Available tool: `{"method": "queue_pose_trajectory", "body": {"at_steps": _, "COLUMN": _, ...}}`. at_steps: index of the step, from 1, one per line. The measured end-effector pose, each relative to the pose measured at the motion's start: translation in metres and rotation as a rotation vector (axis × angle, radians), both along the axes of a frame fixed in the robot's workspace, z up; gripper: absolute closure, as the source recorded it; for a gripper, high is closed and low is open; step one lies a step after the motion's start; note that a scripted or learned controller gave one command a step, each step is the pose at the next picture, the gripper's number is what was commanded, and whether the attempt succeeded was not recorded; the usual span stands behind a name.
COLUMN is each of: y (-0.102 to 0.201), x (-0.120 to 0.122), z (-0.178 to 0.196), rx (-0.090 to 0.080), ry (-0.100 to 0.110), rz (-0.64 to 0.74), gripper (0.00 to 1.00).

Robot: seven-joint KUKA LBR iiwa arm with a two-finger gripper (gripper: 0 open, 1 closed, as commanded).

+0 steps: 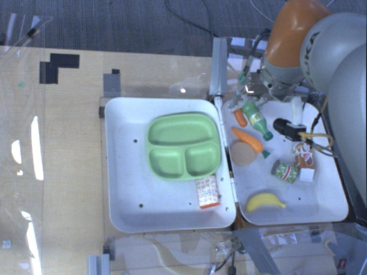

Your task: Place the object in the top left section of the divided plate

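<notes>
arm: reaching in from the right, grey bulk and orange band over the top corner of the right bin [335, 208].
hand: down at the back of that bin, around [250, 91], just above the green bottle [256, 119]; whether it's apart or together, i cannot tell from here.
object: my guess is the green bottle is the target, it lies tilted right under the hand, touching nothing but the bin floor as far as i can see (no sign it's actually gripped).
neighbours: a small orange piece [240, 117] just beside its neck end, a carrot [248, 139] just below, a tan disc [243, 153] under that, a banana [265, 201] well apart at the front.
plate: the green divided plate [184, 145] sits in the left bin [123, 199], a red-and-white packet [207, 192] touching its lower edge.
handling: looks like light, stiff plastic, smooth and round, so likely to roll or slip; best pinched across the middle of the body, not the narrow neck.
progress: nothing in the plate's sections yet, so the job looks barely begun.
</notes>
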State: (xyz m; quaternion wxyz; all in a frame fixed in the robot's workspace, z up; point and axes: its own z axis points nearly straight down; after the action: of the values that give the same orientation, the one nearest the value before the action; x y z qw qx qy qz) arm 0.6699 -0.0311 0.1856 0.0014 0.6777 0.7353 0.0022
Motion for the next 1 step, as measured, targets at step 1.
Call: {"method": "queue_pose_trajectory", "body": {"at_steps": 1, "y": -0.0002, "x": 0.0000, "z": 0.0000, "rx": 0.000, "ry": 0.000, "rz": 0.000, "gripper": 0.00}}
